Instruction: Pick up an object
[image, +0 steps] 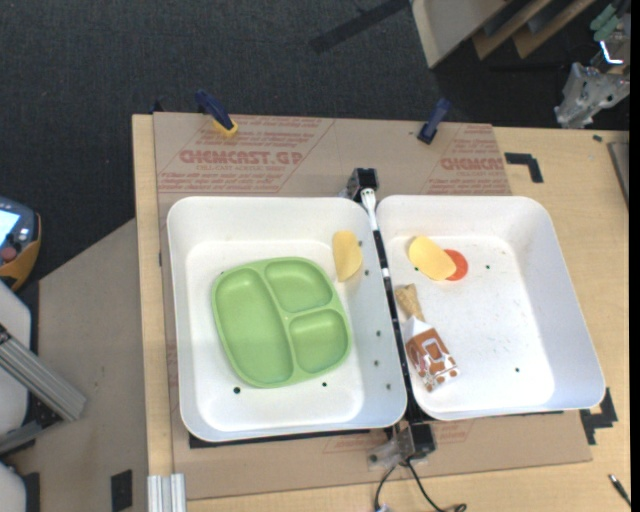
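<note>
Two white bins (190, 300) sit side by side on a cardboard-covered bench (160, 180); blue clamps (216, 112) grip its far edge.

Two shallow white bins: left bin (190, 330), right bin (560, 310). One green divided tray (280, 322), three compartments, left of centre. One pale yellow piece (346, 256) just right of tray. In right bin: one yellow piece (430, 257), one orange disc (456, 265), one tan scrap (407, 299), one patterned packet (431, 358). Two blue clamps (217, 111) along upper edge.
</note>
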